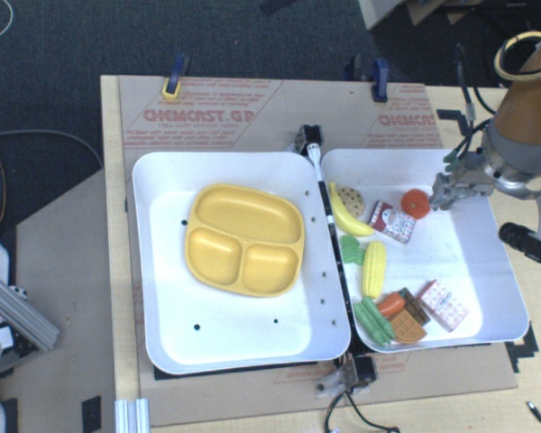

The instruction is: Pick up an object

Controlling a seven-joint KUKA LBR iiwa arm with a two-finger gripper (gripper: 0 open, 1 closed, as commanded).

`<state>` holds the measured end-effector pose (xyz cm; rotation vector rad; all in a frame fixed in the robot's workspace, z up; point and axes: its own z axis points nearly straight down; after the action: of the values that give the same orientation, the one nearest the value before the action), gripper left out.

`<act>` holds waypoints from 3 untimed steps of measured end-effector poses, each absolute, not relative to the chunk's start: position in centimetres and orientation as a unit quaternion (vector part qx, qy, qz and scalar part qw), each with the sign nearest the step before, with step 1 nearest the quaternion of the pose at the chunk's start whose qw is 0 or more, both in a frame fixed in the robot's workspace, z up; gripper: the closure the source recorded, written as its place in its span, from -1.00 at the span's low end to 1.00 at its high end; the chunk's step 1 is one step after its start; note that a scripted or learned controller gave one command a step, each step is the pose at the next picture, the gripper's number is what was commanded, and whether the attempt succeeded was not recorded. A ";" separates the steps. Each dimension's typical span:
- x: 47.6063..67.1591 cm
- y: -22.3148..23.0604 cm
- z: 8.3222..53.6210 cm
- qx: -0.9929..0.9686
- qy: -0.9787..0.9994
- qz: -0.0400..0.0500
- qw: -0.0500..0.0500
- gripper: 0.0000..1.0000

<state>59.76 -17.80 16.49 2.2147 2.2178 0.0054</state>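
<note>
Camera view puts me at the approach step: my gripper (440,192) hangs low over the right bin (496,269), near its far right side, and nothing is lifted yet. Whether my grip is spread or closed I cannot tell from this slant, and I see nothing caught in it. The nearest candidate is the small red tomato (416,203), lying just beside my tip on the bin floor, with the red and white box (392,222) touching or nearly touching it on the other side. I judge the next move calls for centring over the tomato and dropping straight, since a round thing may roll off toward the box. My arm (523,115) reaches in from the right, wrist bent down and pointing leftward into the bin. The banana (347,216), corn cob (374,269) and yellow tray (244,239) in the left bin (162,242) lie apart from me.
</note>
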 end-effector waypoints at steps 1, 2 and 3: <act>60.0 -17.9 21.9 0.707 0.708 0.002 0.004 1.00; 59.2 -13.1 23.1 0.705 0.709 0.001 -0.001 1.00; 58.0 -7.4 21.8 0.705 0.709 0.000 -0.003 1.00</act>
<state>57.95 -7.43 21.84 2.2190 2.2311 0.0003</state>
